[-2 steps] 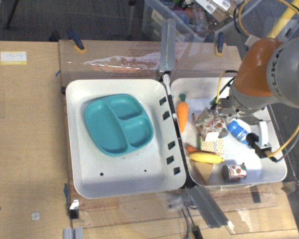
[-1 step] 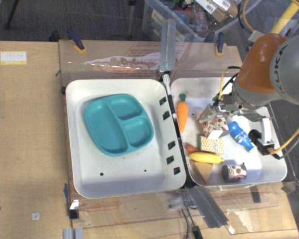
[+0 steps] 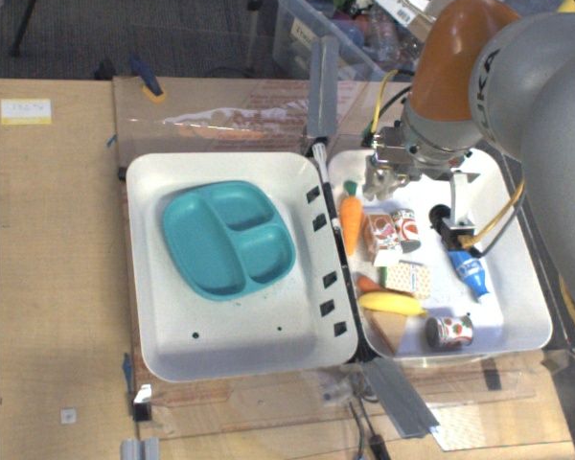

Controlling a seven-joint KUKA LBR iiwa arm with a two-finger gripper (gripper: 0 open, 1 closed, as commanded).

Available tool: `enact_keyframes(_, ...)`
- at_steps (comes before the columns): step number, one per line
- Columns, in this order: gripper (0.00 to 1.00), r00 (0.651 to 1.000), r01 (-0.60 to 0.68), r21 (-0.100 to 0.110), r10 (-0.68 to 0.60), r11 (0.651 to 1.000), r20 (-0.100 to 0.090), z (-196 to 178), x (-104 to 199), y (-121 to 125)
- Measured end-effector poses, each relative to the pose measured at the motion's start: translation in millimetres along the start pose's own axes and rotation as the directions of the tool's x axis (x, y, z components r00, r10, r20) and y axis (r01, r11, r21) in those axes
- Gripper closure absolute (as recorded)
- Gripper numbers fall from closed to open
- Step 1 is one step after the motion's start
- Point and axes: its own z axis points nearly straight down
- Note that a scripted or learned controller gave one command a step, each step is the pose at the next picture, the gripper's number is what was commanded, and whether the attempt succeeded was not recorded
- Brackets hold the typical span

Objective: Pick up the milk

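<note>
The milk, a small white carton with red print, lies in the right bin near its middle left, beside a carrot. My gripper hangs over the far left part of that bin, just beyond the carton and slightly above it. Nothing shows between its fingers. The grey arm with its orange band reaches in from the upper right and hides the bin's far corner.
Also in the right bin are a blue bottle, a red-and-white can, a banana and a small patterned box. A teal divided plate lies in the left bin.
</note>
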Motion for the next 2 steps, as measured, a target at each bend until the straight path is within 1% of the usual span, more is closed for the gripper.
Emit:
enact_keyframes(1,0.00,1.000,0.000,0.001,0.000,1.000,0.001,0.2,-0.1,-0.2)
enact_keyframes(2,0.00,1.000,-0.012,0.003,0.012,1.000,0.000,1.0,-19.0,-81.9)
